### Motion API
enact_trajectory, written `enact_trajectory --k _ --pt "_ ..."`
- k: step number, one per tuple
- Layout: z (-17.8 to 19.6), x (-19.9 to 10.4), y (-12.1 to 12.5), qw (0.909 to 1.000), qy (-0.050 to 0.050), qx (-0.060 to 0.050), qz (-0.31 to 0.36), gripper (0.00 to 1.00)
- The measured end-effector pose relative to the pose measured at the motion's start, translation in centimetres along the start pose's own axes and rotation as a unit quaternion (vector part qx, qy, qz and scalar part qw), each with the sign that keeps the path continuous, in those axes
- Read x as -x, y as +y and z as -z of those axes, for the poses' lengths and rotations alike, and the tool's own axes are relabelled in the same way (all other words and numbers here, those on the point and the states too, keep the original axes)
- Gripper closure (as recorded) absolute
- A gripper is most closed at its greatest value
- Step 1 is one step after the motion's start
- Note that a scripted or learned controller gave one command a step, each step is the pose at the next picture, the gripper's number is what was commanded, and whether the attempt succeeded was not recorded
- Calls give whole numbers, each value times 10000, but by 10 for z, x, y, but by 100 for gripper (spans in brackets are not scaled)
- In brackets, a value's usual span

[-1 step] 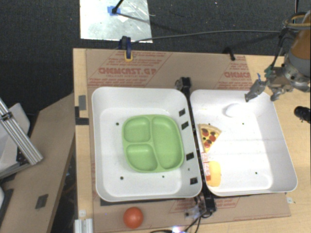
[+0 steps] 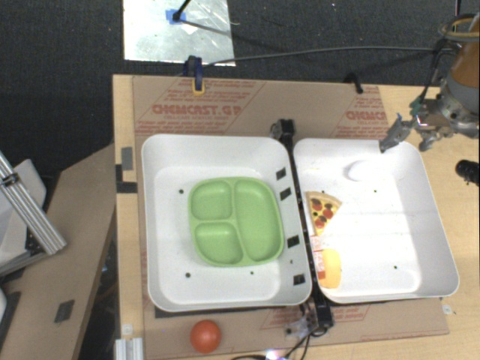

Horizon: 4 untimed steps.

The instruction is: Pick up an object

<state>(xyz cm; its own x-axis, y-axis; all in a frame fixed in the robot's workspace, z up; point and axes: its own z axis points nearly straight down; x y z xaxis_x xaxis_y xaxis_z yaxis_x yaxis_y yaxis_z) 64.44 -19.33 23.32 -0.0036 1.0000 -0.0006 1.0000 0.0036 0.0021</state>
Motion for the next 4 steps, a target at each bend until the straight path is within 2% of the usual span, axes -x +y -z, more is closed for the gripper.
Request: enact_trajectory --k 1,3,4 --pt "-47 5 8 10000 -1 -10 -2 0" --pt "-141 8 3 10000 -1 -6 4 0" --pt "-128 7 3 10000 4 -18 12 100"
